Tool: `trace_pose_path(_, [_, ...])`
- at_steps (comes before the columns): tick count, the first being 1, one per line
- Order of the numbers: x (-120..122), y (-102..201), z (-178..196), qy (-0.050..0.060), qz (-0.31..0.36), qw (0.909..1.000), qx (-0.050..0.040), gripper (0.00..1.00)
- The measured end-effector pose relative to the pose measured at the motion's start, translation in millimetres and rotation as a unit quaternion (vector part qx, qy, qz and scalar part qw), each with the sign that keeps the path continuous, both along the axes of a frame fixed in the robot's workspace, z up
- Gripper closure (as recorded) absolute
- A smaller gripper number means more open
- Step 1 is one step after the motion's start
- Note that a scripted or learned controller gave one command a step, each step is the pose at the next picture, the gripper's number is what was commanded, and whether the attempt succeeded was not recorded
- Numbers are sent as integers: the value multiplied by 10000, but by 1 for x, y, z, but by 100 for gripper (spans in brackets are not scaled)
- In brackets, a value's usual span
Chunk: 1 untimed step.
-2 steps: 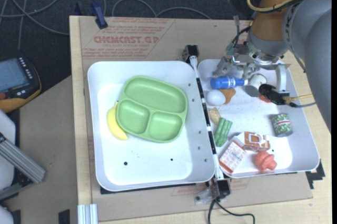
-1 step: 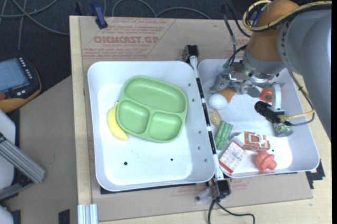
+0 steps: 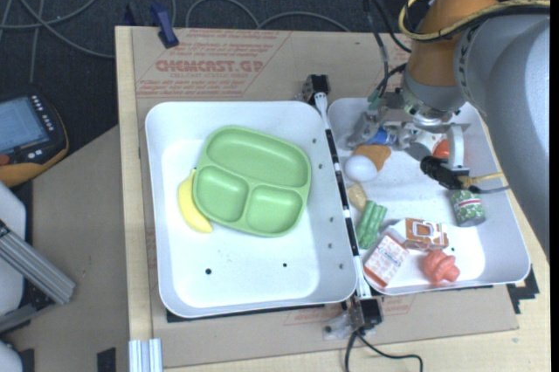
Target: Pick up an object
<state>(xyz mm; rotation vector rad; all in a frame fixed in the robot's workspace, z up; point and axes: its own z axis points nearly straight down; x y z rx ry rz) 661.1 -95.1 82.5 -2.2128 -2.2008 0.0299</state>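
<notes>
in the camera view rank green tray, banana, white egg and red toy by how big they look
1. green tray
2. banana, partly hidden under the tray
3. red toy and white egg look alike, so no ranking.

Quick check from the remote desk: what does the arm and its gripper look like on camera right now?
The arm is a thick, smooth grey cylinder with a rounded orange band above the wrist. Yellow and black cables loop beside the band. The gripper is a metallic grey assembly with dark parts.

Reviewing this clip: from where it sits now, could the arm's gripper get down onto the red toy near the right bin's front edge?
Probably yes. The red toy lies uncovered, nothing on it, and the gripper is over the same right bin.
</notes>
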Motion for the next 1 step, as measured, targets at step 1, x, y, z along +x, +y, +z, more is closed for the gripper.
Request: trace_pose_path(1, [-2,0,0,-38,6,10000,-2,0])
